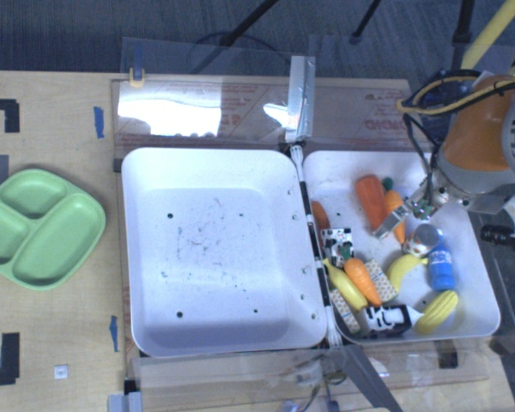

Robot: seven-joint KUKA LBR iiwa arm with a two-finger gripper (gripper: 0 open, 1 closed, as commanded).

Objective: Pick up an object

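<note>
The right bin [472,230] holds a heap of toy food. An orange carrot-like piece [370,196] lies at its back, with a smaller orange piece [398,206] beside it. My gripper [391,221] hangs low over these two, reaching in from the right under the orange-banded wrist [481,140]. The smaller orange piece is right against the gripper. Nearer the front lie a carrot [360,280], a yellow banana [345,288], a second banana [403,269], a blue bottle [441,269] and a yellow piece [438,309].
The left bin [154,178] stands beside the right one, a raised divider between them. A green sectioned plate [41,227] rests on the bench at far left. A black-and-white item [386,318] and a red-orange piece [319,215] lie by the right bin's walls.
</note>
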